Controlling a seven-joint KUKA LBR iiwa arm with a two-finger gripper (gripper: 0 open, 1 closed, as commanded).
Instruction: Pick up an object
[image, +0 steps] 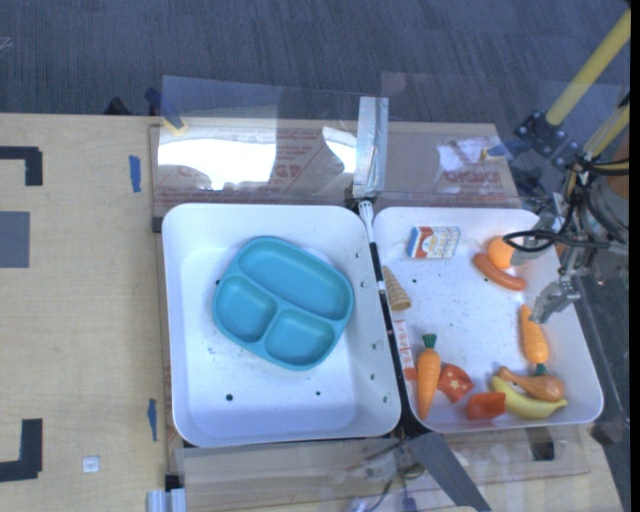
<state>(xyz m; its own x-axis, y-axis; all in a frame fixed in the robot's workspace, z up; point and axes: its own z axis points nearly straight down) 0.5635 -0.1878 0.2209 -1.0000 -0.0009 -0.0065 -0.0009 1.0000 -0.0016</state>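
The right bin (470, 305) holds several toy foods. A small white and orange carton (432, 242) lies at its back, with an orange fruit (499, 251) and a red sausage (498, 273) to the right of it. A waffle cone (397, 288) lies by the left wall. A large carrot (428, 372) lies near the front beside two red pieces (457, 382) (486, 405), and a yellow banana (531, 402) rests in the front right corner. My gripper (553, 300) hangs at the bin's right side, just above a small carrot (535, 339). It holds nothing that I can see.
The left bin (190, 250) carries a blue divided plate (284, 301). A clear panel with a taped post (370, 145) stands behind both bins. Black cables (530, 240) and yellow bars (595, 60) crowd the back right, where the arm comes in.
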